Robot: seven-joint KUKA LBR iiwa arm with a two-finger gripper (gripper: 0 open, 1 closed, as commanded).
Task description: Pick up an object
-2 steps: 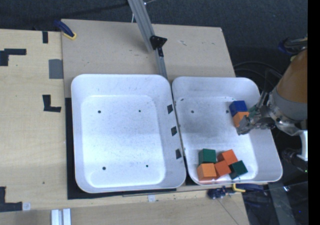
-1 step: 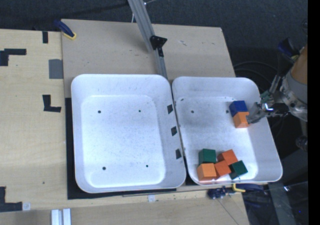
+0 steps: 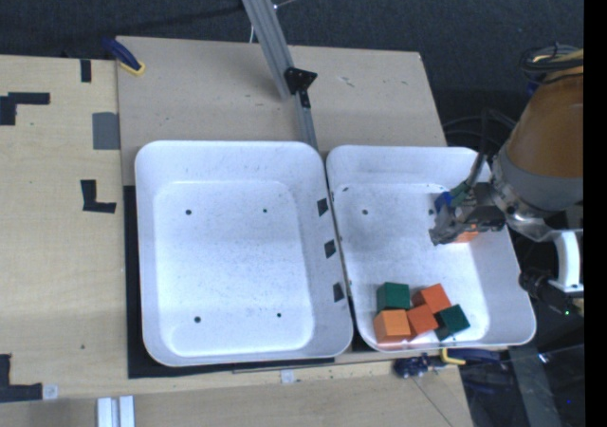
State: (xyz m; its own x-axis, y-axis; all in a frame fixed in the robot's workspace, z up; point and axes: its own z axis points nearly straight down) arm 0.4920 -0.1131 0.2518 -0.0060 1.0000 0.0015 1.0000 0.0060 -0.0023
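My gripper [image 3: 449, 230] hangs low over the right part of the right bin [image 3: 398, 153], reaching in from the right on the grey arm with its orange band [image 3: 555, 126]. A small orange piece [image 3: 466, 236] shows right against the gripper's lower edge; whether it is held I cannot tell. A cluster of blocks lies in the bin's near corner, apart from the gripper: a dark green block [image 3: 394, 296], an orange block [image 3: 434, 298], another orange block [image 3: 392, 324] and a second green block [image 3: 453, 320].
The left bin [image 3: 152, 169] stands beside the right one, with black clips on the shared rim [image 3: 327, 247]. A slanted metal rail [image 3: 268, 22] crosses the bench behind the bins. A blue and yellow clamp [image 3: 427, 363] sits at the right bin's front edge.
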